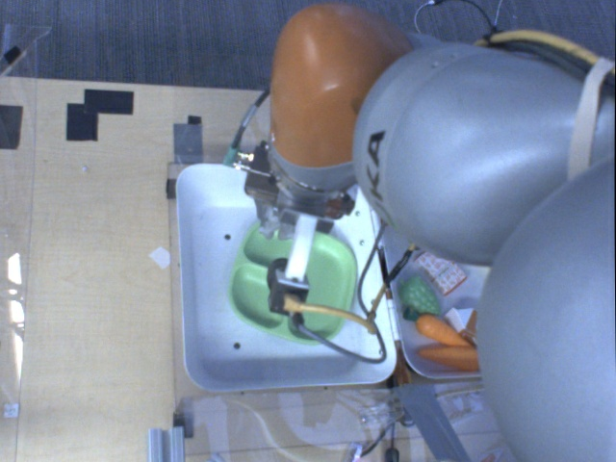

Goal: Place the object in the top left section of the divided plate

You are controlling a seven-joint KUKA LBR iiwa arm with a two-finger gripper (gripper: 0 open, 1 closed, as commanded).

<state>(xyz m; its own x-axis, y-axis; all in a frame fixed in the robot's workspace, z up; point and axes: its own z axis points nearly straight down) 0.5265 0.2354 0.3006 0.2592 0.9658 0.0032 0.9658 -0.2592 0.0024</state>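
The grey arm (462,152) reaches in from the right, its end effector (278,221) pointing downward.

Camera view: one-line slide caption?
Gripper above the green divided plate in the left bin; carrots in the right bin.

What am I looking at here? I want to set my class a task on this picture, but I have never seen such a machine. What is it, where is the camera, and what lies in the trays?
This is one picture from a camera fixed above a bench, looking down at a slant. The big grey shape is a robot arm with an orange band above its wrist, and it reaches in from the right. Two shallow white bins sit side by side on the bench. In the left bin lies a green divided plate, and the arm's wrist hangs right over it. The right bin, partly hidden by the arm, holds two orange carrots and a green vegetable-like thing. Whether the arm holds anything cannot be told from this angle.
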